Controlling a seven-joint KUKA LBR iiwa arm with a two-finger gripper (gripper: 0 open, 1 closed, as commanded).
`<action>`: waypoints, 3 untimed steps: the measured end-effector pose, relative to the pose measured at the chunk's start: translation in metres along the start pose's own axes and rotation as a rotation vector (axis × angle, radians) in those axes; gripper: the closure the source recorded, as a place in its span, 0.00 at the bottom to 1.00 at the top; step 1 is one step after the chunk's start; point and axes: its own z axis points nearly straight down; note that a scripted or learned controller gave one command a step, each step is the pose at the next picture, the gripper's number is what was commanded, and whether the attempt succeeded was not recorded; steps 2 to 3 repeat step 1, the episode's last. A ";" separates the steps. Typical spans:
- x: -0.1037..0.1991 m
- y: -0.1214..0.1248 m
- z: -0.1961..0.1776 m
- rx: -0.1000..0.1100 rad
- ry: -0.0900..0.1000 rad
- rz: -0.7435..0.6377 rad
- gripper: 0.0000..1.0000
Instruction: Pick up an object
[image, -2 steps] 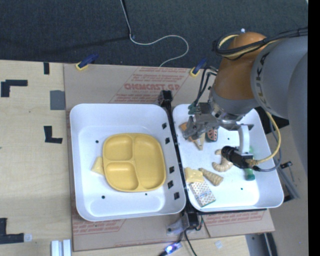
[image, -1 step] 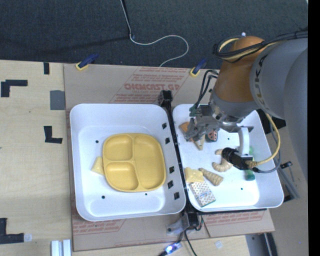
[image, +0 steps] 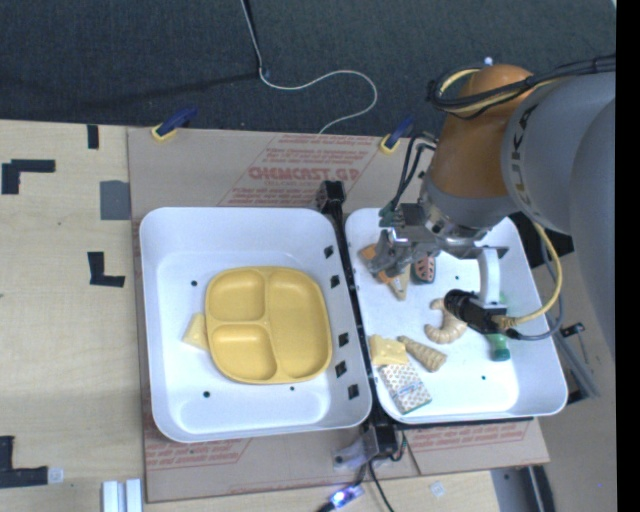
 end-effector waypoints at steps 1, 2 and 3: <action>-0.004 -0.015 0.009 0.003 -0.001 0.002 1.00; -0.004 -0.015 0.009 0.003 -0.001 0.002 1.00; -0.004 -0.015 0.009 0.003 -0.001 0.002 1.00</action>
